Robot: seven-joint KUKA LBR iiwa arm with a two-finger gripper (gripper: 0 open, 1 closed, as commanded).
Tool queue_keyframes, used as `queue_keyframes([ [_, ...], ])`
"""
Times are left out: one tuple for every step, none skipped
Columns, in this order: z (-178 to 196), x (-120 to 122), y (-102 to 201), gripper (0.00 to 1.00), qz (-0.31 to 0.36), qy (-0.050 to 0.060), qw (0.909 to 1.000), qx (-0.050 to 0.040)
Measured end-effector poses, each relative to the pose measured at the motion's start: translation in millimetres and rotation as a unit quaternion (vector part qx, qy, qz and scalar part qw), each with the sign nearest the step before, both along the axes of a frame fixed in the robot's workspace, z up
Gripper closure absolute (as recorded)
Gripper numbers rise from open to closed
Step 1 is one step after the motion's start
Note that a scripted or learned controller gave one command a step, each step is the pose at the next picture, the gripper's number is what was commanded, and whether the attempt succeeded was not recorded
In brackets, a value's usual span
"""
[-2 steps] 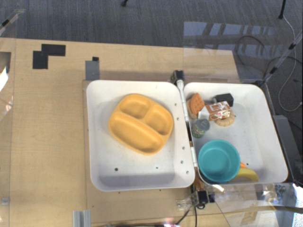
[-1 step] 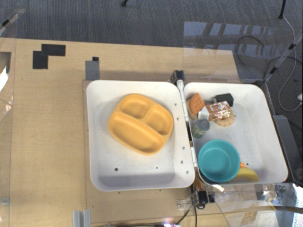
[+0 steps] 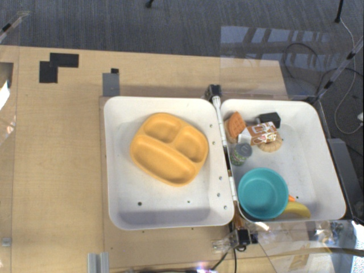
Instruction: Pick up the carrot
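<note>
Carrot: I take it to be the small bright orange sliver (image 3: 292, 198) in the right bin's near corner; most of it is hidden, so I cannot make out its full shape.
Carrot's neighbours: it touches the right rim of a teal bowl (image 3: 261, 193) and lies just above a yellow curved piece (image 3: 299, 210).
Gripper: I cannot tell from my feed whether it is open or closed.
Right bin (image 3: 318, 152): white and shallow, holding the bowl and a cluster at its far left.
Cluster: an orange-brown ridged item (image 3: 234, 127), a black block (image 3: 268, 119), a red and white carton (image 3: 263, 133) on a tan round piece (image 3: 273, 146), and a small grey can (image 3: 241, 152).
Left bin (image 3: 116, 152): white, with a yellow divided plate (image 3: 169, 148) lying tilted in the middle.
</note>
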State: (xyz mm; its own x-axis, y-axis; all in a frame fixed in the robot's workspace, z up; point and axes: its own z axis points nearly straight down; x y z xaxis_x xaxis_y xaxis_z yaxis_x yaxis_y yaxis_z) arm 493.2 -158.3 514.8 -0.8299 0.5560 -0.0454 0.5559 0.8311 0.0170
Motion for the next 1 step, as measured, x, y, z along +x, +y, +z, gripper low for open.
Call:
queue_keyframes([
  [23.1, 2.5, -2.7, 0.00, -0.059, 0.016, 0.9981, 0.0054],
])
